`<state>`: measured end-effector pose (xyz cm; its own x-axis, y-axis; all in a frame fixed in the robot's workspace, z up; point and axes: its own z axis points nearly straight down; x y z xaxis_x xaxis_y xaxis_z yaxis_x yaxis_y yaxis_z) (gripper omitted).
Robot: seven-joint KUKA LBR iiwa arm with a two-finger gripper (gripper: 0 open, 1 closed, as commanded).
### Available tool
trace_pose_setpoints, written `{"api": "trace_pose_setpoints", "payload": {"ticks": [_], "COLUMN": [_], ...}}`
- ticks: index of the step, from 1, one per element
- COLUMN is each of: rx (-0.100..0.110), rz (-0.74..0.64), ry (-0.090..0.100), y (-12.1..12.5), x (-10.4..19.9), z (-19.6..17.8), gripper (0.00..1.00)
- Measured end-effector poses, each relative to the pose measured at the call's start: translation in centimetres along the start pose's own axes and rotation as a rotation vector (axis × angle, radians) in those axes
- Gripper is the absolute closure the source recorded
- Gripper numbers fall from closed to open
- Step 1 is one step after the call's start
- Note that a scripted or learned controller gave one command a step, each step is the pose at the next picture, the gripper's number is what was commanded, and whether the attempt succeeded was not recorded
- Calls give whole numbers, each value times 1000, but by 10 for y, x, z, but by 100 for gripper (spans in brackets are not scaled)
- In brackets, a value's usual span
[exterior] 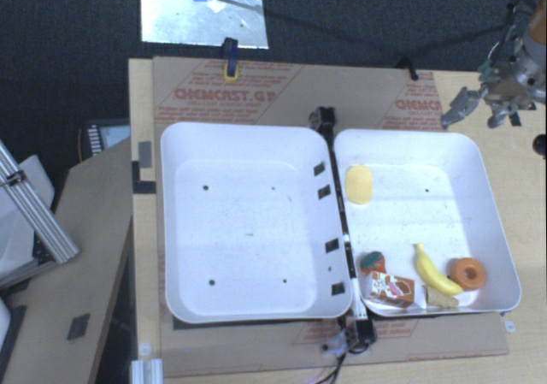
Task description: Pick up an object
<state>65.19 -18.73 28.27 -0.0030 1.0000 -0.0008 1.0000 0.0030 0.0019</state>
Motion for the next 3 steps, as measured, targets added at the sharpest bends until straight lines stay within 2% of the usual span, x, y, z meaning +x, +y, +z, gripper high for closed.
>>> {"api": "trace_pose_setpoints", "payload": {"ticks": [1,2,3], "rx": [14,-3,0], "rz": [-4,-4,-7], "ry": [6,-1,3], "y": [-13,18,18], "x": [41,38,106], "z": [152,200,198], "gripper": [0,0,0]}}
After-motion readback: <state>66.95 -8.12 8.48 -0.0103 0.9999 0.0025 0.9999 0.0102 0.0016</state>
